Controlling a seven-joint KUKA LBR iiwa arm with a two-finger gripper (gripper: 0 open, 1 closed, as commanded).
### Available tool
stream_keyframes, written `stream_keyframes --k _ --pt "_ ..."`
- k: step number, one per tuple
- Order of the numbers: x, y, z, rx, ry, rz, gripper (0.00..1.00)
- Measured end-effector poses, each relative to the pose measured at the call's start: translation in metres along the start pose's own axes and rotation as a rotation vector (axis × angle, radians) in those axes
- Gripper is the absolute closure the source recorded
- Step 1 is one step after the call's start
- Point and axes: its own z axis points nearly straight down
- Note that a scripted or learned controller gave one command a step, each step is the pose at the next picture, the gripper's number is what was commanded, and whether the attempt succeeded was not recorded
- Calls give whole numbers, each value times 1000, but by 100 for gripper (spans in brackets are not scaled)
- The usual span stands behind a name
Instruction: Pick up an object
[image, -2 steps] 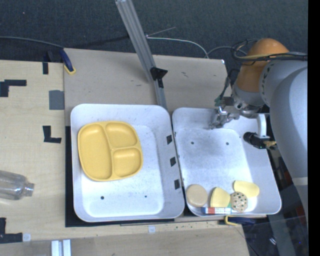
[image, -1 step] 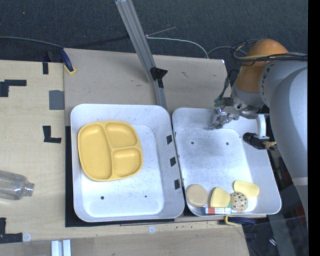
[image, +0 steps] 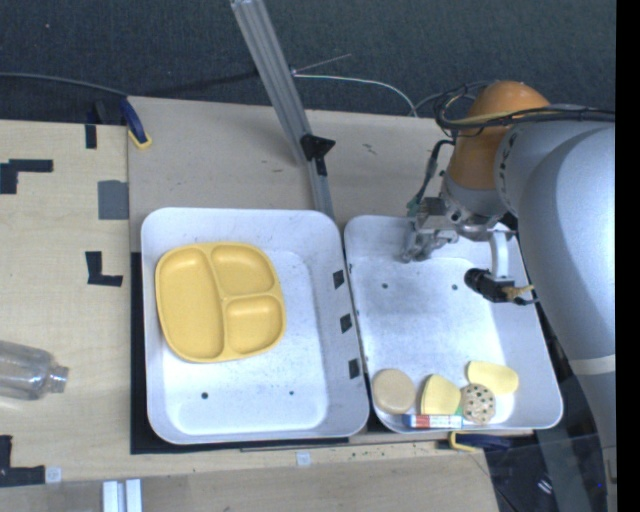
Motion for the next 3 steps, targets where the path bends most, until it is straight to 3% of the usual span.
stream_keyframes --k 1,2,3 --pt "10 -26 1 -17 22 -7 100" --pt "34 -17 -21 -21 26 -12 100" --pt "43 -3 0 -13 25 -10 100"
